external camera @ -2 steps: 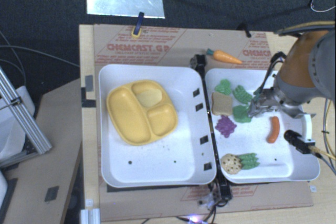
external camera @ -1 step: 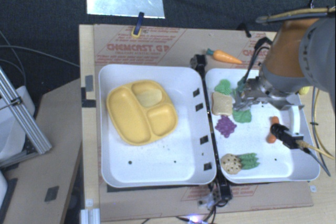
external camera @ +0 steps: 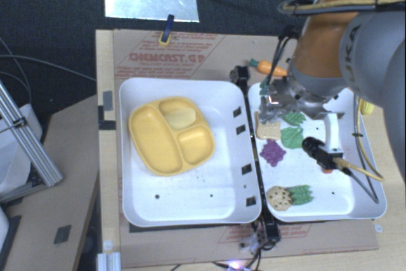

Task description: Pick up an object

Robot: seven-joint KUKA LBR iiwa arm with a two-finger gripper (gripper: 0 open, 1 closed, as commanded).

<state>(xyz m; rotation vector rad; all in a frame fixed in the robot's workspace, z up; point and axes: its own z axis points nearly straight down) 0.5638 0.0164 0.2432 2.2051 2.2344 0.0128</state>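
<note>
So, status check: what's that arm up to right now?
Gripper low in right bin, over tan toast piece. Nothing visibly held. Green leaves, purple grapes crowd close.

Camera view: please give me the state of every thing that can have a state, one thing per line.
Yellow tray: lying flat in the left bin, compartments up.
Purple grapes: loose in the right bin.
Cookie: flat, near the front wall.
Tan cracker: flat, below the gripper.
Gripper: lowered into the right bin.
</note>
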